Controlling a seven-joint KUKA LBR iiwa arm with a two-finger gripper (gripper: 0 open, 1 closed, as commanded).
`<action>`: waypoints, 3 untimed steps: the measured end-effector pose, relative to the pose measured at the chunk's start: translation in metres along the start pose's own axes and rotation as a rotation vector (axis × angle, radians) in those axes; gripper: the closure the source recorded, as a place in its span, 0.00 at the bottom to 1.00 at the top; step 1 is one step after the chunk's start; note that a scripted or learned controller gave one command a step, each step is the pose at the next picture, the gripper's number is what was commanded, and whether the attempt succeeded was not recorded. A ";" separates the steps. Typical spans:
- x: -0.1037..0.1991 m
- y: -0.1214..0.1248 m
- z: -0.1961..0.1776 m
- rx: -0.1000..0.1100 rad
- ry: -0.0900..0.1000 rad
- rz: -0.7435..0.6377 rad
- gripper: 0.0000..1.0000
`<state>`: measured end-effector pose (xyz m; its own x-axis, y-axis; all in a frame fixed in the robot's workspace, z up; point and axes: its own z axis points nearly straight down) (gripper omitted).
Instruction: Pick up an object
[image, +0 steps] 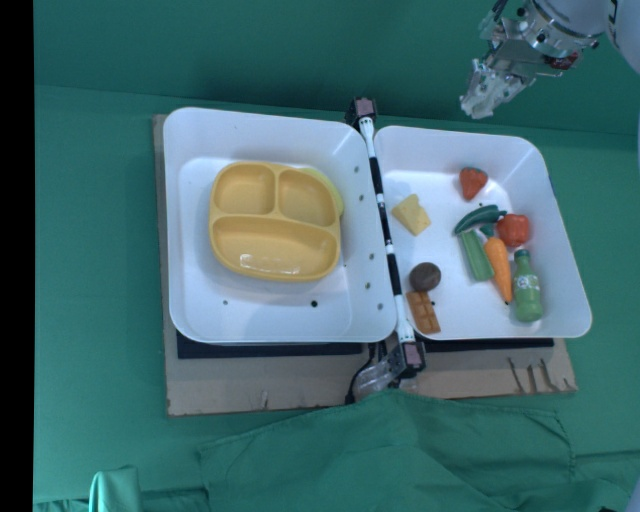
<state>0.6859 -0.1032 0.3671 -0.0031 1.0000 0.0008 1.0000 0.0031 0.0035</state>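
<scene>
I see two shallow white bins side by side on the bench. The left bin (200, 310) holds a yellow divided plate (274, 221) with three compartments, the two small ones toward the far side, the large one toward me.

The right bin (560, 300) holds the small items. A yellow cheese wedge (410, 214) lies near the divider. A strawberry (473, 182) sits toward the far side. A brown round fruit (425, 276) rests just above an orange waffle piece (423, 312) at the near left corner. On the right side, a red tomato (513, 230) sits beside a dark green pepper (478, 218), a green cucumber stick (476, 256), an orange carrot (499, 268) and a green bottle (526, 288).

The carrot's long axis runs near-to-far, tip toward me. The bottle lies parallel to it, cap toward the far side.

The gripper (490, 92) hangs above the bench beyond the right bin's far rim, well apart from every item. It holds nothing; I cannot tell how far it is open.
</scene>
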 end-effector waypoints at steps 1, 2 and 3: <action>0.055 -0.023 -0.022 0.000 0.001 0.000 1.00; 0.106 -0.012 0.027 0.006 0.000 0.001 1.00; 0.074 -0.015 0.062 0.005 -0.003 0.009 1.00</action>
<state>0.6707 -0.0292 0.3049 0.0059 1.0000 -0.0023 1.0000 -0.0059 -0.0018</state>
